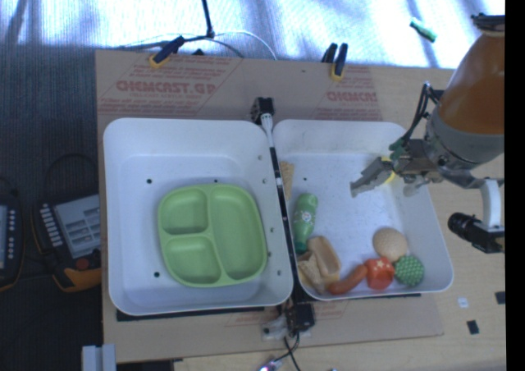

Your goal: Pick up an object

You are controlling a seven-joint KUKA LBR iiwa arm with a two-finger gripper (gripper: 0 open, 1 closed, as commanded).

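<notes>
Two white bins (131, 164) share the bench; gripper (367, 180), fingers apart and holding nothing, hovers above-right of the bottle (305, 215).

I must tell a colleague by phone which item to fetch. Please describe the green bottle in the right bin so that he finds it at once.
Look at the right bin, the one the gripper hangs over. The green bottle lies along its left wall, beside the divider between the bins. It is the only long green item there; the other green thing, a small bumpy ball, sits in the near right corner.

grey arm (472, 135); orange band; dark pincer (371, 178)
</notes>
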